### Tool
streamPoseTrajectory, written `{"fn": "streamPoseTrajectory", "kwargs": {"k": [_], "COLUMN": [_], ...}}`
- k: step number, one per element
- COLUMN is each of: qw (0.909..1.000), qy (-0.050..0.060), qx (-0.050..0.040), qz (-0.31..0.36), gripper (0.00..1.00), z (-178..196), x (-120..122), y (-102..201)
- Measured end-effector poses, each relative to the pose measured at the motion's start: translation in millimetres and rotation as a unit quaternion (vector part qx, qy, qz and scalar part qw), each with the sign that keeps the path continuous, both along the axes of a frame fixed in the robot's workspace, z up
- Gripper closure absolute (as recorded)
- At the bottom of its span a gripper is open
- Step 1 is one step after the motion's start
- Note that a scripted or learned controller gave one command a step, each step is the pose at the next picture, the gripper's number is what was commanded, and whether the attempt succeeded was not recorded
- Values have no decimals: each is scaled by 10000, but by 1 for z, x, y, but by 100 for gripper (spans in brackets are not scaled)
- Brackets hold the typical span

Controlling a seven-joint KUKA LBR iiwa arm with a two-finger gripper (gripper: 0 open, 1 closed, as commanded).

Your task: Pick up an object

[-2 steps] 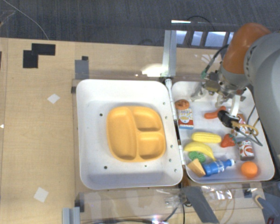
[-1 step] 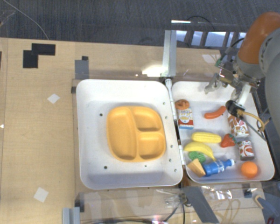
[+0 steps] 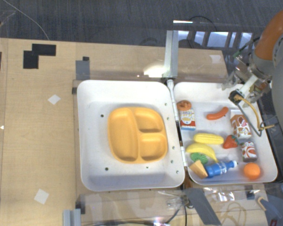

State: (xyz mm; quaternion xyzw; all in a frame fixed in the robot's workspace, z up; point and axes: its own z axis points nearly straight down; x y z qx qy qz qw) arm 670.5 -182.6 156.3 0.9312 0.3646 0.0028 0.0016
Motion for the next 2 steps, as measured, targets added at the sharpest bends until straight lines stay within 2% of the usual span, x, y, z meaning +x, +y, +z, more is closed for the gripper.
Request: {"fn": "streamPoseTrajectory", "kwargs": {"k": [1, 2], "qw": [9936, 9991], "qy": [2, 12], "qx": [-14, 3], "qz": [1130, 413], "gripper": [0, 0], "z": [20, -8], "x": [-40, 0], "y": [-17, -9]}}
